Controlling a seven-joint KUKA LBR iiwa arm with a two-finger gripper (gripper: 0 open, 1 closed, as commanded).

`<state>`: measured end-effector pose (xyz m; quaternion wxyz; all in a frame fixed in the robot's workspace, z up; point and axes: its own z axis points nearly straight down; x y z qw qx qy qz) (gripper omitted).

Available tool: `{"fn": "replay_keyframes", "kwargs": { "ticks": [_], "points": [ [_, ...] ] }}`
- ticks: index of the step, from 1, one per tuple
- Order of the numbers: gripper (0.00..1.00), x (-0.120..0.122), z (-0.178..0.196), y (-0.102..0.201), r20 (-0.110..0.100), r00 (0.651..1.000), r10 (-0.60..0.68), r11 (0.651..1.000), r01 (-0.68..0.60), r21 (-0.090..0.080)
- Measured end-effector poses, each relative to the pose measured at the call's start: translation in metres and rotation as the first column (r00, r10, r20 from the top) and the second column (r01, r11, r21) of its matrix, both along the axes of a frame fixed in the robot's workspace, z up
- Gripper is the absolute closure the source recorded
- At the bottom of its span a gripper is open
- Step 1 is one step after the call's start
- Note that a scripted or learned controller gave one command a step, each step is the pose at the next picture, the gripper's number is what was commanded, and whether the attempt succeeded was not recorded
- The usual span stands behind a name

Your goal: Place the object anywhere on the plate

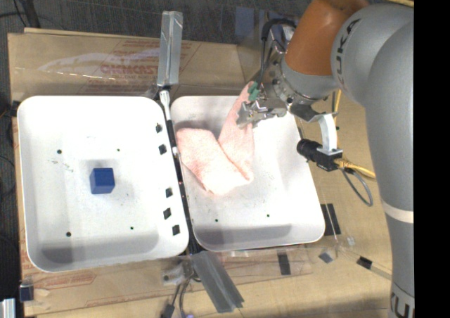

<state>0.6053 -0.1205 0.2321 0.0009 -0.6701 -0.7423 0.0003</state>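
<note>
A pink cloth (pixel 211 158) lies in the right bin (pixel 299 200), spread across its left half. One end of the cloth is pulled up into a raised fold that reaches my gripper (pixel 252 107) near the bin's back edge. The gripper is shut on that top end, and the cloth hangs down from it while its lower part still rests on the bin floor. A small blue cube (pixel 103 180) sits alone on the floor of the left bin (pixel 42 239), far from the gripper.
The arm's orange band (pixel 316 35) and grey body fill the right side above the right bin. A black cable fitting (pixel 318 153) hangs beside the bin's right wall. A metal divider (pixel 169 49) stands between the bins at the back.
</note>
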Motion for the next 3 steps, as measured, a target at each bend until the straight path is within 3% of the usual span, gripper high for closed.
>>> {"fn": "replay_keyframes", "kwargs": {
  "ticks": [1, 2, 3],
  "points": [
    [1.0, -0.009, -0.008, 0.052, -0.002, 0.919, 0.394, 0.919, -0.394, 0.001],
    [1.0, -0.01, -0.015, 0.107, -0.001, 0.69, 0.724, 0.69, -0.724, 0.001],
    [1.0, -0.011, -0.003, 0.165, 0.001, 0.349, 0.937, 0.349, -0.937, -0.002]
  ]
}}
